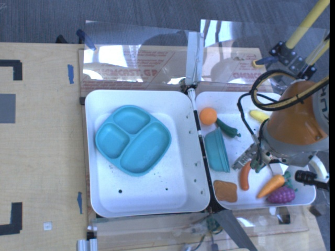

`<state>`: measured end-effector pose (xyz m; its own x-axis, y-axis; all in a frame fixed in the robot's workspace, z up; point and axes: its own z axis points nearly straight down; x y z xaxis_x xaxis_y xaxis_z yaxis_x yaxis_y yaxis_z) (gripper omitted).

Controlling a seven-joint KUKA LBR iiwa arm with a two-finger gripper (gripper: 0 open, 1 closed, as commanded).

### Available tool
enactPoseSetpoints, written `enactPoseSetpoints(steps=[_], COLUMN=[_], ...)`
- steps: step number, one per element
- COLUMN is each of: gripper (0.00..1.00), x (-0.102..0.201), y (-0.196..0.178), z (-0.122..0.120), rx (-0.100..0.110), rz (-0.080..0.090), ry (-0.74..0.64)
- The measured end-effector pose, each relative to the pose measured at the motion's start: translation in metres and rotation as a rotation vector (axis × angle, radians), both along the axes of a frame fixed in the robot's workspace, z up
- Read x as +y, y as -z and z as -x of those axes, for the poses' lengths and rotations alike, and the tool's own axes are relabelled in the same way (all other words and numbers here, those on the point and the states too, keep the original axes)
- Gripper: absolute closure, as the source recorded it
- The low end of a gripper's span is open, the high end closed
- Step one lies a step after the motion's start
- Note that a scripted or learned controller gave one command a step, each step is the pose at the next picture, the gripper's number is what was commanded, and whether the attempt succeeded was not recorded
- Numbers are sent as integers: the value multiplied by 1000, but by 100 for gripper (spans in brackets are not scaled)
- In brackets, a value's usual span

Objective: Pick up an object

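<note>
In the right bin point(309, 197), camera view:
Gripper point(250, 161): low among the toys; finger spread impossible to tell.
Nearest target: red sausage point(244, 177), just below the gripper, beside the carrot point(272, 185).
Advice: centre over sausage, avoid teal plate point(216, 150).

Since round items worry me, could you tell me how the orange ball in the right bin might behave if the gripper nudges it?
The orange ball looks smooth and round, so it would probably roll at a touch. It lies near the bin wall and the green pepper, which might stop it. Two fingers may slip off its curve.
</note>
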<state>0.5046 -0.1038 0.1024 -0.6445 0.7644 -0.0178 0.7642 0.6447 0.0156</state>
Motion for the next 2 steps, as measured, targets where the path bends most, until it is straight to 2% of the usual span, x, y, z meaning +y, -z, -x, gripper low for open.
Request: enactPoseSetpoints(steps=[1,2], gripper=[100,100], x=[57,0], y=[-133,-54], z=[-101,-94], rx=[9,26], rz=[-6,-1], ry=[105,-177])
